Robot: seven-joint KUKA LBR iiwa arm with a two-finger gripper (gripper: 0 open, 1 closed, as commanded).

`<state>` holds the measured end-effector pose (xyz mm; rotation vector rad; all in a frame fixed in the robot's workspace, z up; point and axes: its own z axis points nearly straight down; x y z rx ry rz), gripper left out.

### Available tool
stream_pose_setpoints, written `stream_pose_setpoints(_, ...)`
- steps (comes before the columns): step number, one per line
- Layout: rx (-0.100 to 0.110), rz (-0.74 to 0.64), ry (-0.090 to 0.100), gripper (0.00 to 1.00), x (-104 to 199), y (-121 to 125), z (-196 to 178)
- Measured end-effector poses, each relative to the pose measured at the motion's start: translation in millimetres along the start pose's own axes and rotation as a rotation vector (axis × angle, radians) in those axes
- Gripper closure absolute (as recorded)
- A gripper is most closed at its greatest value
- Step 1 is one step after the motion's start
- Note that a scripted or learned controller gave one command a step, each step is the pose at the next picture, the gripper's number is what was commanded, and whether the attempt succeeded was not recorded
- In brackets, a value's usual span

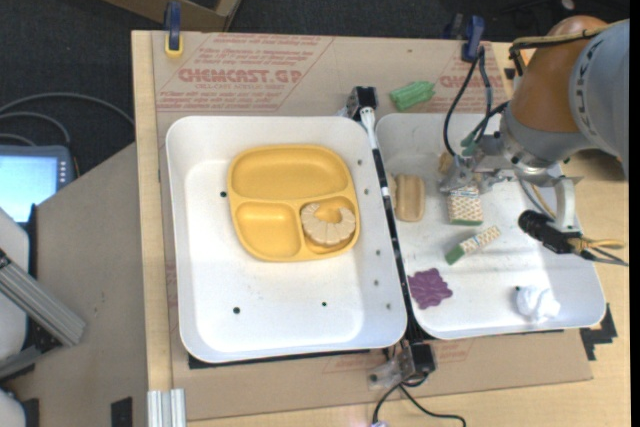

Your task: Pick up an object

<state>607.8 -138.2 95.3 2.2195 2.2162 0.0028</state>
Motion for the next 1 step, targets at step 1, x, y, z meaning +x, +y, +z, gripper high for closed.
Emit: stream_pose_setpoints(1, -0.006, -0.009, 0.004, 1.00, 76.7, -11.1, -96.1)
